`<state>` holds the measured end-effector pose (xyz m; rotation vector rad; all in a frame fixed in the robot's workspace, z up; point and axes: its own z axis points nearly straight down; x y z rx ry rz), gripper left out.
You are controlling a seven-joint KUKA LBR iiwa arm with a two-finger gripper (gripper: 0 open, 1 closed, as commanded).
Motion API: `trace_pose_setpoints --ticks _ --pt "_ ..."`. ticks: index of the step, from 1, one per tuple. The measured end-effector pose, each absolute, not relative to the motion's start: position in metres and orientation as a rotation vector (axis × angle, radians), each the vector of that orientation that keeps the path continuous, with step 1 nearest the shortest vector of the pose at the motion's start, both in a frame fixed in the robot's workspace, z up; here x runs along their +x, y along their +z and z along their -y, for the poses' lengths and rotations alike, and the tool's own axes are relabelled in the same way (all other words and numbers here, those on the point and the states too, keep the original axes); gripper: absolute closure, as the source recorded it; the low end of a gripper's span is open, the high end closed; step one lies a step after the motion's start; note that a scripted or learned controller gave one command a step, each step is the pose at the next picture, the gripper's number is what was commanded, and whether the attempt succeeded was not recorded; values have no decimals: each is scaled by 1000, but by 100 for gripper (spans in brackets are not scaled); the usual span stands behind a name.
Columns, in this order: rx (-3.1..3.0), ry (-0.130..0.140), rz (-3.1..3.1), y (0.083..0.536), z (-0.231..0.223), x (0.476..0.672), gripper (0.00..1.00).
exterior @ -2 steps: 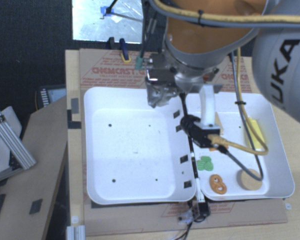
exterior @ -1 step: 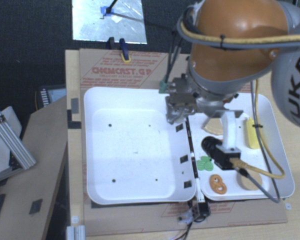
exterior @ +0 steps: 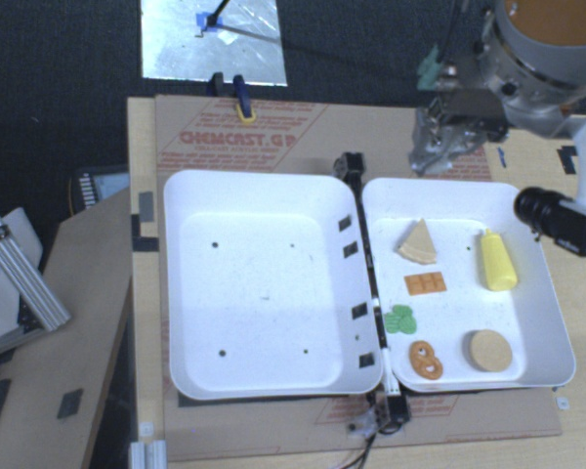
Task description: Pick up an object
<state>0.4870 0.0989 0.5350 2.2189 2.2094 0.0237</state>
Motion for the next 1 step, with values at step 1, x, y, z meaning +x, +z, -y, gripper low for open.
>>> trace_pose_setpoints --ticks 1 --pt "2226 -17 -2226 391 -107 485 100"
